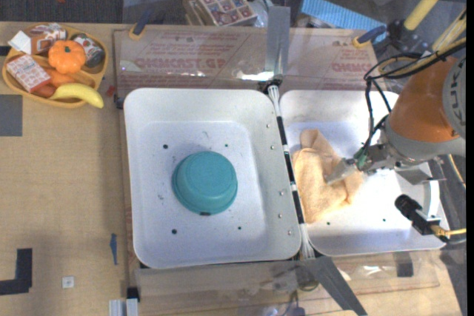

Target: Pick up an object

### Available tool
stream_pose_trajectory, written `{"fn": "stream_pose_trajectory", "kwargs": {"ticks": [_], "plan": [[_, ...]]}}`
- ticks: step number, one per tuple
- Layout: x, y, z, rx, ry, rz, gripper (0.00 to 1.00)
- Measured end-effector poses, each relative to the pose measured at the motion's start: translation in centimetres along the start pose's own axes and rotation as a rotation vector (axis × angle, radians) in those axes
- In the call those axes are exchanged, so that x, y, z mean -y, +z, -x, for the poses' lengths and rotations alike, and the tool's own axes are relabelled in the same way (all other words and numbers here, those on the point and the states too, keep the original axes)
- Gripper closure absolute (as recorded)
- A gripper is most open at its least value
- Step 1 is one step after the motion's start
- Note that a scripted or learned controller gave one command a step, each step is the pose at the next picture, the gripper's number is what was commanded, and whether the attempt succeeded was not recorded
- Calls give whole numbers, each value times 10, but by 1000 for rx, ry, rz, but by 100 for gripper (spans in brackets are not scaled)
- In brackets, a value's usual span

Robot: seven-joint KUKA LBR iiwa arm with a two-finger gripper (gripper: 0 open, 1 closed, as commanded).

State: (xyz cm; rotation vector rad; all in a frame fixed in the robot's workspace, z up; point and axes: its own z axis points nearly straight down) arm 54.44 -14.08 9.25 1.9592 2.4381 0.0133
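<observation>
A crumpled tan cloth [320, 175] lies along the left side of the right bin [385, 226]. My gripper [348, 170] reaches in from the right and sits low at the cloth's right edge, its fingers touching or pressed into the fabric. A teal bowl [206, 182] rests upside down in the middle of the left bin [148, 122], well away from the gripper. The arm's orange band [422, 111] hangs over the right bin's far right side.
A divider wall [285, 159] separates the two bins. A clear plastic panel [200, 59] stands behind them. A dish of toy fruit with a banana [78, 92] sits at the bench's far left. Cables run near the arm at right.
</observation>
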Motion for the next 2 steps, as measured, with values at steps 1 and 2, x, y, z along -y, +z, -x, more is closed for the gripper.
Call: {"fn": "stream_pose_trajectory", "kwargs": {"ticks": [1, 2], "plan": [[-1, -11, 2, -1, 5, 5, 100], [-7, -128, -71, -6, -245, -13, 100]]}}
